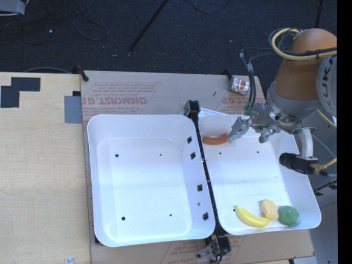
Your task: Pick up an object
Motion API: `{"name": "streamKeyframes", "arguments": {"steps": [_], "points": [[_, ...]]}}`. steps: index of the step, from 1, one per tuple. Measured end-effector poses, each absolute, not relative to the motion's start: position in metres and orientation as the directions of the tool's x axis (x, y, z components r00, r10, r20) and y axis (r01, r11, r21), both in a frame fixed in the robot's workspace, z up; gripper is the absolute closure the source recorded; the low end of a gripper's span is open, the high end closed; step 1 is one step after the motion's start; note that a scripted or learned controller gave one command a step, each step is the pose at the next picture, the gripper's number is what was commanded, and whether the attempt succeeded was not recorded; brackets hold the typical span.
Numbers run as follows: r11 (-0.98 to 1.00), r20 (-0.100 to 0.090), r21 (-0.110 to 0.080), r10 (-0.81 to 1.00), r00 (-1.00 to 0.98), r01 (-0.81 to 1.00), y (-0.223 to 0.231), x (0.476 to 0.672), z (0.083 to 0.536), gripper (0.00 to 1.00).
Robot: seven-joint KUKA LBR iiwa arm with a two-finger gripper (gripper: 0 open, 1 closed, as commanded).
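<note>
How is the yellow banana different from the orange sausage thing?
The banana is yellow and curved; the orange sausage is orange and nearly straight. The banana lies at the near edge beside a yellow lump and green ball; the sausage lies alone at the far end, by the gripper. Both lie in the right bin.

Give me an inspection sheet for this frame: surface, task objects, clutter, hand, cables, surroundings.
Surface: two shallow white plastic bins side by side, left bin and right bin, on printed brown cardboard.
Task objects: all in the right bin; orange sausage-shaped toy by the far rim, yellow plastic banana, pale yellow lumpy toy and green round toy at the near edge.
Clutter: small red-and-white object on the cardboard.
Hand: two-finger hand open above the right bin, beside the sausage toy, holding nothing.
Cables: yellow hose loop on the arm; dark cables on the floor.
Surroundings: light wooden benchtop, dark carpet.
</note>
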State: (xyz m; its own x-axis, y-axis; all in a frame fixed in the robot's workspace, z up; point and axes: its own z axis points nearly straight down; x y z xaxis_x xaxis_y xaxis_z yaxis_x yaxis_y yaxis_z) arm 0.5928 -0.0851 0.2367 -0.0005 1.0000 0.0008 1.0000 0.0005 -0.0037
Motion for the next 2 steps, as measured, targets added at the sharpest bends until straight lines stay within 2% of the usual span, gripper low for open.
{"name": "streamKeyframes", "arguments": {"steps": [1, 2], "points": [[0.003, -0.002, 0.017, 1.0, -0.003, 1.0, -0.071, 0.621, 0.492, 0.0], [-0.005, -0.003, 0.003, 1.0, 0.005, 1.0, -0.15, 0.604, 0.541, 0.0]]}}
